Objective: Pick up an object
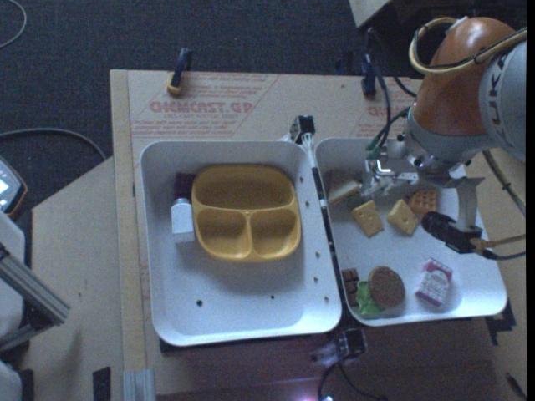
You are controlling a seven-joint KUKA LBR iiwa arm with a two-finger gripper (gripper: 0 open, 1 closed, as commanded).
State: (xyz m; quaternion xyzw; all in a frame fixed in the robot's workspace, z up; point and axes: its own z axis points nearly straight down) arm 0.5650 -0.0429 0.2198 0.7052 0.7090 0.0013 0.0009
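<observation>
Hovering low in the right bin (493, 295), the gripper (378, 176) sits at the bin's far end; can't tell if its fingers are apart or together, too dark and blurred. Nothing visibly held. Closest pickable things: a pale wedge-like piece (343, 192) just beside the fingers toward the divider, a cheese cracker (367, 218) just nearer the camera, a second cracker (402, 217) beside it. Burger toy (386, 287) and pink carton (434, 281) lie well apart. Best bet: centre over one cracker, drop straight, avoid the bin wall.
</observation>
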